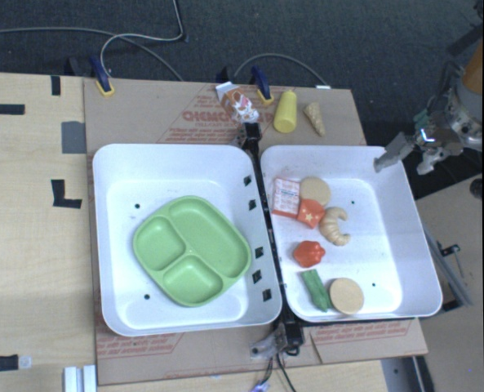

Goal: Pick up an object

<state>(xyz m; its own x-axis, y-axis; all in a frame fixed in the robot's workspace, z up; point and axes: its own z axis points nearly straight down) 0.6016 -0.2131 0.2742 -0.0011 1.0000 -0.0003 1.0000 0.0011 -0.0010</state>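
**A:** Why is everything heaped on one side?

**B:** From my station it looks sorted on purpose. The right bin (405, 243) carries the loose pickables: a red pepper (308, 253), a croissant (335, 225), a green piece (314, 289) touching a tan disc (346, 295), and a small packet (286, 196) beside a red block with a star (310, 213). The left bin (111, 219) has just the green divided plate (191, 250), lying flat. A yellow bottle (285, 111) and a cone (314, 118) sit on the desk (29, 243) behind the bins, out of play, I'd guess.

**A:** And the pincer?

**B:** The pincer (405, 155) hangs over the right bin's far right corner, well apart from the food. I see two prongs spread wide, nothing between them, touching nothing as far as I can judge.

**A:** So no pick yet?

**B:** None. Every item lies in the bin; I'd say the approach hasn't begun.
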